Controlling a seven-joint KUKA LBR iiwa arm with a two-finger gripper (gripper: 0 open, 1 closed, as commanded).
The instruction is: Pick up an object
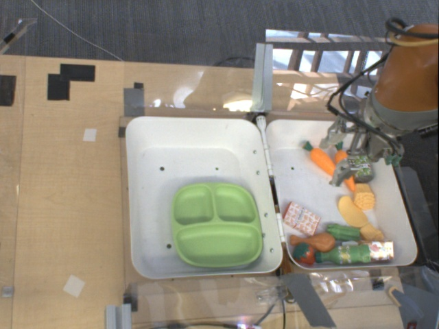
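Overhead, the gripper hung over the upper part of the right bin, reaching in from the right below the arm's orange band. Whether it was clenched or released could not be told from this slanted view, and nothing could be seen grasped in it. The toy carrot lay just to its left, tilted with its green end toward the upper left, and its orange tip ran close up against the gripper's lower end; whether the two touched could not be told. Just below the gripper sat a yellow corn piece, and beneath that a flat yellow slice. Farther down the same bin, well apart from the gripper, lay a red-and-white patterned box, a brown drumstick-shaped toy, and a green bottle on its side along the bin's lower wall. The left bin held a green divided plate, lying flat in its lower half, with three compartments. Both bins stood side by side on the wooden bench.
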